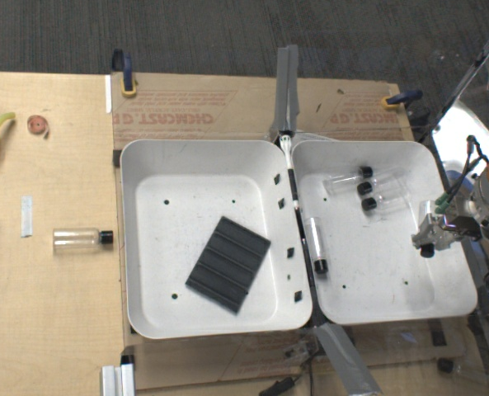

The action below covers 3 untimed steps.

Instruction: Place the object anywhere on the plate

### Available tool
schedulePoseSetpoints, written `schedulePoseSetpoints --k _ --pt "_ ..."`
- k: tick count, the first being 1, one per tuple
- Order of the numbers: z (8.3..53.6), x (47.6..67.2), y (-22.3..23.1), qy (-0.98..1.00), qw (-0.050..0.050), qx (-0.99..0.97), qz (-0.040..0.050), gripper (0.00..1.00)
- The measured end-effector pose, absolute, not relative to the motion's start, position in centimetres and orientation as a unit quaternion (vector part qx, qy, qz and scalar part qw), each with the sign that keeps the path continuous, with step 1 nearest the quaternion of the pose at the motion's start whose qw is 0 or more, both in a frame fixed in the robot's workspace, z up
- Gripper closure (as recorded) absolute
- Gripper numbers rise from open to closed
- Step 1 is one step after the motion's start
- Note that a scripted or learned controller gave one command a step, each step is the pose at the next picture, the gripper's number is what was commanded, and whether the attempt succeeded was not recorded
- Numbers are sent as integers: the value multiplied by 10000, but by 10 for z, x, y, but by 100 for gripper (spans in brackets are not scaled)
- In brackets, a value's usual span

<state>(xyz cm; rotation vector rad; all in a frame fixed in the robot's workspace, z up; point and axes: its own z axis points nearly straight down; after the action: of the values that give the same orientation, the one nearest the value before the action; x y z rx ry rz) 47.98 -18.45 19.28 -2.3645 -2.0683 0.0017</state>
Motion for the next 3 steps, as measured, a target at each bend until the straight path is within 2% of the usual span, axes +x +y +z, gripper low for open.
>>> schedulePoseSetpoints --k 1,2,3 --pt "217 590 -138 -6690 4 -7432 18 100" --pt "190 511 -76 -7068 15 -7075 19 100" --pt "191 521 -6 -7405 6 -6721 15 100"
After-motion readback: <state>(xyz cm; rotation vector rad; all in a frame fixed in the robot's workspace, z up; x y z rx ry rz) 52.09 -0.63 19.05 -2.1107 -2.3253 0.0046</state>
